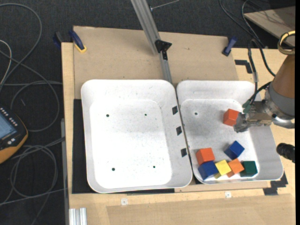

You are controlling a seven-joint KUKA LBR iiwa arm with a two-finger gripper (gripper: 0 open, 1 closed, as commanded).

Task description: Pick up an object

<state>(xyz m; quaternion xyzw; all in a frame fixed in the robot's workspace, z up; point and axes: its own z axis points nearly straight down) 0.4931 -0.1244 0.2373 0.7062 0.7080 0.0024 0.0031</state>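
An orange block point(230, 117) is in the right bin point(206, 95), toward its right side. My gripper point(242, 123) reaches in from the right and sits right against that block's right edge, low over the bin floor. The gripper's tip is dark and partly hidden behind the block. Near the bin's front edge lie several more blocks: an orange one point(205, 154), a tilted blue one point(234, 150), a second blue one point(208, 169), a yellow one point(222, 167), a small orange one point(236, 166) and a green one point(249, 168).
The left bin point(93, 102) stands beside the right one, with a raised divider point(180, 125) between them. A slanted metal bar point(149, 20) crosses the bench at the back. Blue clamps point(78, 41) hold the bench's far corners. Cables lie on the floor at left.
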